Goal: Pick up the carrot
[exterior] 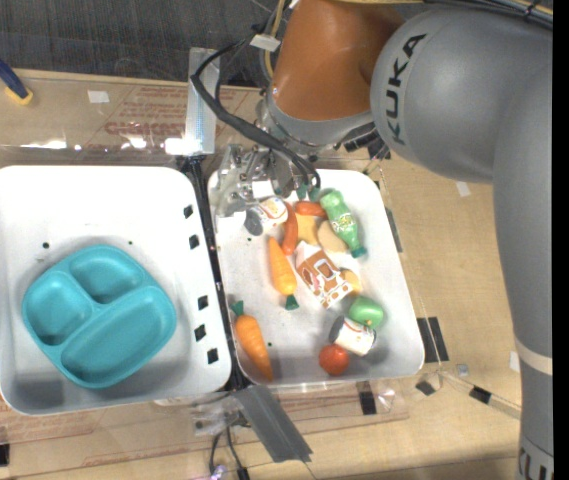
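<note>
Camera view shows the gripper (249, 183) low at the right bin's (399, 358) top-left corner; whether it is spread or clenched, I cannot tell. The carrot (253, 340) lies against the bin's left wall, near the front, well apart. Best approach: descend straddling its middle, clear of the wall.

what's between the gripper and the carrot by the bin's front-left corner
In the camera view, a second, slimmer carrot lies between the gripper and the front-left carrot, with bare bin floor around it.
</note>
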### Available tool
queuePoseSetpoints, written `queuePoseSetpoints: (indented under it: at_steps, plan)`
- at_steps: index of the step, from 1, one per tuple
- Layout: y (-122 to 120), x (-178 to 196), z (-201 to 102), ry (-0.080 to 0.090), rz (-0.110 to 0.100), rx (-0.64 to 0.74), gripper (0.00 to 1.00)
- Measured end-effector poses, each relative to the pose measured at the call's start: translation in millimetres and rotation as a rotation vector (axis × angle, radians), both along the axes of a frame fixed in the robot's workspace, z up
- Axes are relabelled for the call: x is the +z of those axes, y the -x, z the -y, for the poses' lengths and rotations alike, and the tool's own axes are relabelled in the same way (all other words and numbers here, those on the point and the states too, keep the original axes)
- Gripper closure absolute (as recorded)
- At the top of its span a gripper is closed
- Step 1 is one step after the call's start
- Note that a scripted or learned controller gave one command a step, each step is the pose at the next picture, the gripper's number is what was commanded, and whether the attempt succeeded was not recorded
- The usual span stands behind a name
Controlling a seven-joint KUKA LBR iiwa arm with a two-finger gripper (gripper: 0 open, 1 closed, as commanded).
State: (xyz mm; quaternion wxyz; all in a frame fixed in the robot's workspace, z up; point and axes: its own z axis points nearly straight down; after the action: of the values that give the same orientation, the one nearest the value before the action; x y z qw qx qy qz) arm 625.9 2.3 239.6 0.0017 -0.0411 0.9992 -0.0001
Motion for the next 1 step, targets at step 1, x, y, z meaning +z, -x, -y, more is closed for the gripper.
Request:
queuePoseSetpoints:
  at_steps: [1]
  plan:
    - [-31.0, 199.0, 57.9, 0.003, 0.009, -0.066, 1.00]
